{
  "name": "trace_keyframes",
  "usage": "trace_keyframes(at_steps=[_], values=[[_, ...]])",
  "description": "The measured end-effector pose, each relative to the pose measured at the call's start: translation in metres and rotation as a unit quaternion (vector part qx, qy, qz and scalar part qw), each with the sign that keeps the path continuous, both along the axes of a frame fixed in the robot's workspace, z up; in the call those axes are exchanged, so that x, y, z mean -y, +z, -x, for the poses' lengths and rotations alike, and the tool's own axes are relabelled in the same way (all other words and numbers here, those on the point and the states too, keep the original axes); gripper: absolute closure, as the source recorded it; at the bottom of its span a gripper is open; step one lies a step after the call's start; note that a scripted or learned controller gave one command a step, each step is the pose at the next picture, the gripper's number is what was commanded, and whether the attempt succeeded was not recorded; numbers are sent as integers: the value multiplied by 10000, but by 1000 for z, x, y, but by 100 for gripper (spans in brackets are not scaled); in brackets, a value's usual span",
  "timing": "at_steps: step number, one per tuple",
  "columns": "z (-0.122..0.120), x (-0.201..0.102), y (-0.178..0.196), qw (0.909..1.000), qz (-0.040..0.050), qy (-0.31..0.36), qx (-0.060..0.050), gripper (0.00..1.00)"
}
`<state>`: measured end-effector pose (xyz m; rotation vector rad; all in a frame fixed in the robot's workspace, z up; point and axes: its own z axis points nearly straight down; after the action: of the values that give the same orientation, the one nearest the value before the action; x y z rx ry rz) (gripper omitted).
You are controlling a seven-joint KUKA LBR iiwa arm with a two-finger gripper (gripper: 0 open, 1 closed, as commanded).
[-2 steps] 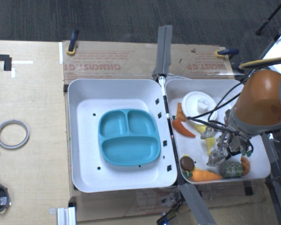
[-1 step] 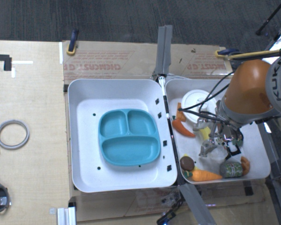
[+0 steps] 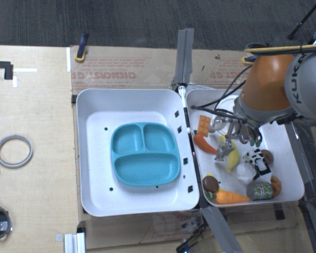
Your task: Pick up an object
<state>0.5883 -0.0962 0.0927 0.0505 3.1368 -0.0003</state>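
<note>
While the grey and orange arm (image 3: 276,83) reaches in from the right, its gripper (image 3: 227,147) hangs low in the right bin (image 3: 289,157), jaws closed on a yellow banana (image 3: 231,158). Left bin (image 3: 89,157) holds a blue divided plate (image 3: 145,154). Near the banana lie two carrots (image 3: 230,196), a waffle (image 3: 203,125) and a brown ball (image 3: 210,183).

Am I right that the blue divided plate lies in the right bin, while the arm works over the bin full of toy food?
Not quite: the blue divided plate lies in the left bin, as the camera view shows. The rest holds: the arm works over the right bin, the one with the toy food.
</note>
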Motion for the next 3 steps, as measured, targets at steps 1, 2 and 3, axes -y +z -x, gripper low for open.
trace_keyframes(at_steps=[1, 2, 3], values=[[50, 23, -1, 9979, -2, -654, -17, 0], [10, -1, 0, 9981, -4, -622, -3, 0], [32, 1, 0, 9974, 1, -718, -13, 0]])
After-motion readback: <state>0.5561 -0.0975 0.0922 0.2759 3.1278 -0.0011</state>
